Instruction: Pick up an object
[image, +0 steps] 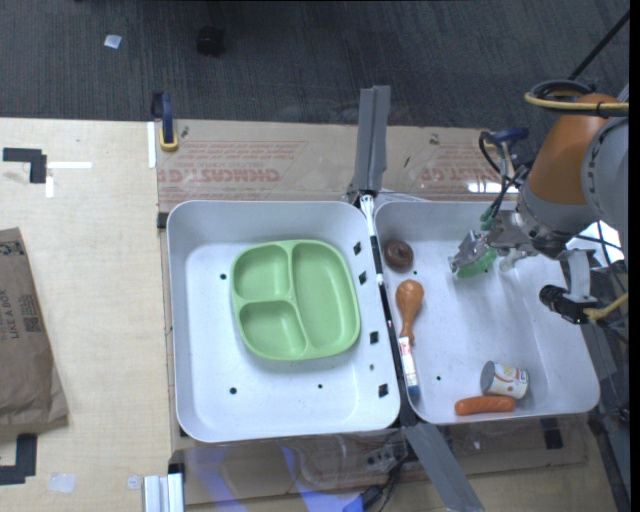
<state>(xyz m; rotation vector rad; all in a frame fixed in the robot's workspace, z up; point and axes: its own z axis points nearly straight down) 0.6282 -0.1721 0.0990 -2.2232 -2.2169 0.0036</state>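
Pale wood tabletop (90, 300) lay under a brown paper bag (25, 330) at left. A green divided plate (296, 298) filled the left bin (190, 400). Rightward, a wooden spoon (408, 310) ran lengthwise, bowl away from me. The gripper (470, 256) hovered above; its fingers' spread I couldn't tell.

Left bin (190, 330) holds a divided plate (296, 298) at its centre. In the right bin (545, 350), a doughnut (399, 253) lies at ten o'clock with a wooden spoon (408, 305) just below it. A cup (504, 379) and a carrot (485, 405) lie together at five o'clock, and the gripper (472, 255) hangs at twelve o'clock.
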